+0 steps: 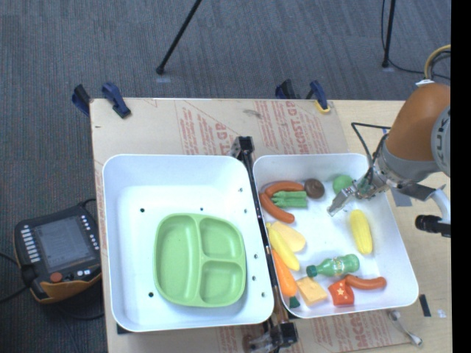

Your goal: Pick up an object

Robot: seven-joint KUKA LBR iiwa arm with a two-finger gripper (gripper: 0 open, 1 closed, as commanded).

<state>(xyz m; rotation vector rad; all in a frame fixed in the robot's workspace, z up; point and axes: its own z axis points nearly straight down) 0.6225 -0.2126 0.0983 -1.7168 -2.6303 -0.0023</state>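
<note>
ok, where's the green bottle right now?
The green bottle lies on its side in the right bin, toward its near edge, just above the orange sausage and red pepper piece, below the corn cob.

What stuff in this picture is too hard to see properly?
- The gripper, camera view: too small and blurry to tell how it is set.
- The green round toy, camera view: the gripper covers its lower right part, so its kind is unclear.
- The orange carrot, camera view: the yellow toy hides its upper end.
- The arm, camera view: cut off by the right edge.
</note>
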